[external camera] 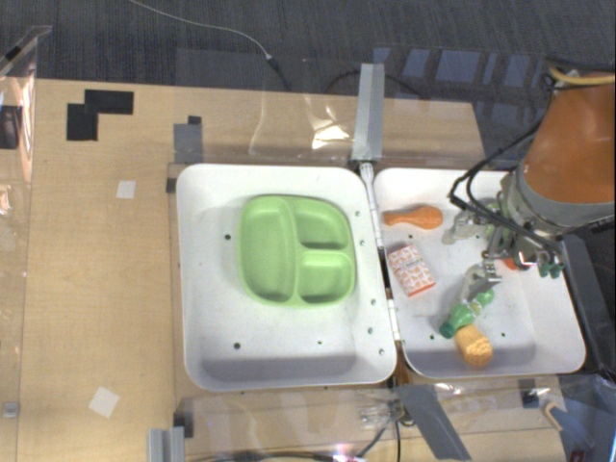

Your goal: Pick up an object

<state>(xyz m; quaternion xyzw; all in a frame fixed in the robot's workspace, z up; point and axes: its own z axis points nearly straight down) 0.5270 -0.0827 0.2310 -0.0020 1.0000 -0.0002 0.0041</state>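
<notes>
The right bin [549, 340] holds several small objects. An orange drumstick-shaped piece [416, 218] lies near its far left corner. A pink and white patterned packet [411, 269] rests by the left wall. A green bottle-shaped toy [465, 313] lies tilted near the front, with a yellow-orange piece [474, 346] touching its lower end. My gripper [480, 279] hangs low over the upper end of the green toy, reaching in from the right under the orange-banded wrist [577, 147]. Nothing is visibly lifted.
In the left bin [207, 345] sits a light green divided plate [294, 248]. A raised divider [378, 258] separates the two bins. Black cables [476, 186] loop off the wrist over the right bin's far side.
</notes>
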